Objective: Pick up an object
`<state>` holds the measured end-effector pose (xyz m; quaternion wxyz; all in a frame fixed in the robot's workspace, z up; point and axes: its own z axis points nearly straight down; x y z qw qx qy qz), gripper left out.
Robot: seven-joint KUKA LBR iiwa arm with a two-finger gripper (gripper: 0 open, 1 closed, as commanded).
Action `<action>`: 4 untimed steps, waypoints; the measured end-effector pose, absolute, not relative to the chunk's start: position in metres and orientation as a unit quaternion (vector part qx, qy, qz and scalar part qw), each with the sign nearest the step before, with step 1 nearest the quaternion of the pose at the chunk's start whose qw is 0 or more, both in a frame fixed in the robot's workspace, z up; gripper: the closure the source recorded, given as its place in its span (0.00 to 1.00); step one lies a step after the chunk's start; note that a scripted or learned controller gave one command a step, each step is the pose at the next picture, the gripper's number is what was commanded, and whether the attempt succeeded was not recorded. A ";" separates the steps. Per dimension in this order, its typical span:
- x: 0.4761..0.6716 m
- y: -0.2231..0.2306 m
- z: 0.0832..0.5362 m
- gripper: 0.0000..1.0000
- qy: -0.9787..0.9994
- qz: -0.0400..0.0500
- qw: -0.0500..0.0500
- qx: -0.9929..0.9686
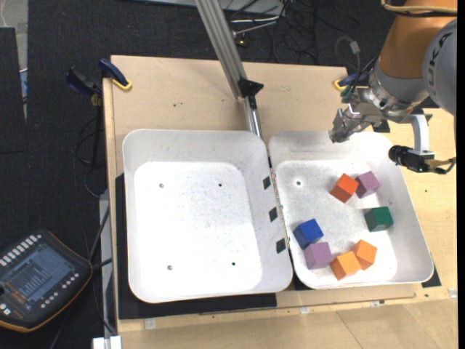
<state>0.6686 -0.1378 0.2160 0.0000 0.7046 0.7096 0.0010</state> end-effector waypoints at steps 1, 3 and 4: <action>0.649 -0.085 0.209 1.00 0.710 0.000 -0.001 0.705; 0.603 0.013 0.236 1.00 0.710 0.001 -0.001 0.704; 0.590 0.060 0.228 1.00 0.710 0.000 -0.001 0.704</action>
